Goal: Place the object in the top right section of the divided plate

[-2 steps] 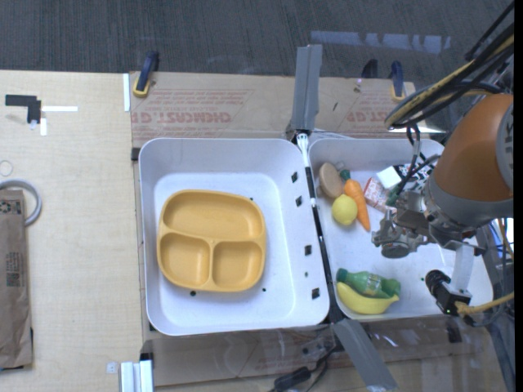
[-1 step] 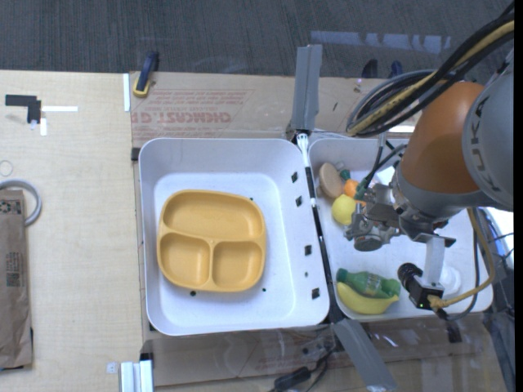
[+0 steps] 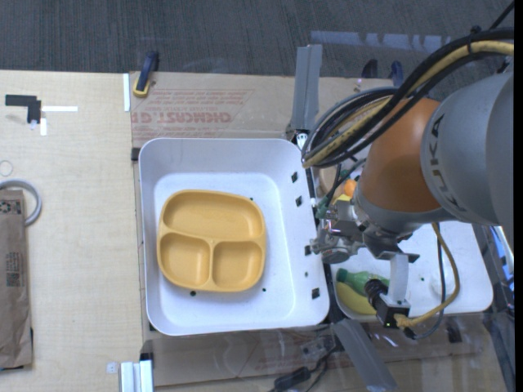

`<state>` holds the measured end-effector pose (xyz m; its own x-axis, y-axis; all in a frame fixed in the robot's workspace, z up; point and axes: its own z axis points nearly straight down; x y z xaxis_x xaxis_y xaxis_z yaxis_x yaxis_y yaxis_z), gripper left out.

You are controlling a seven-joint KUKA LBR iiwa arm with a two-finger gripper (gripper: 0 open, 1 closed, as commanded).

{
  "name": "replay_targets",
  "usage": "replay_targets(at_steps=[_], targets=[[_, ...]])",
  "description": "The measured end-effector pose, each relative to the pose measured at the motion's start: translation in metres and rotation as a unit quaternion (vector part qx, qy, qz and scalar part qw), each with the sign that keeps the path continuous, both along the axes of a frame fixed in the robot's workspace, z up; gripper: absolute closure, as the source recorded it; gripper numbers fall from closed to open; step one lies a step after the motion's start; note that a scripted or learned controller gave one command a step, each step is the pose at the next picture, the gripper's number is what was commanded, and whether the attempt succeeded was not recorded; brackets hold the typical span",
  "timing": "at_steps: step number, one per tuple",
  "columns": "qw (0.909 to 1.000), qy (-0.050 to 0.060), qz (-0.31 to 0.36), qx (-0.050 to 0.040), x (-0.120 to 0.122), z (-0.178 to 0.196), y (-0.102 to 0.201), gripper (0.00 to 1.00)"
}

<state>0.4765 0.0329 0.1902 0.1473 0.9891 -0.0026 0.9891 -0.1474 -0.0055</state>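
The yellow divided plate (image 3: 212, 219) lies in the left white bin (image 3: 282, 166), with one wide section at the back and two smaller ones at the front, all bare. My gripper (image 3: 341, 247) hangs under the orange-banded wrist (image 3: 400, 162), low over the left side of the right bin (image 3: 470, 292), close to the wall between the bins. Just in front of it lie a green item (image 3: 358, 277) and a yellow item (image 3: 351, 299). A small orange piece (image 3: 350, 189) peeks out behind the wrist. The arm hides much of the right bin.
Black and yellow cables (image 3: 384, 113) loop over the arm. A cardboard sheet (image 3: 204, 109) lies behind the left bin, with a blue and yellow tool (image 3: 147, 73) at its edge. A brown paper bag (image 3: 12, 276) sits at the far left of the bench.
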Motion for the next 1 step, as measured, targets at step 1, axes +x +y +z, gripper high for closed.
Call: replay_targets(at_steps=[1], targets=[[0.999, -0.001, 0.045, -0.0002, 0.0002, 0.0001, 0.0638, 1.0]])
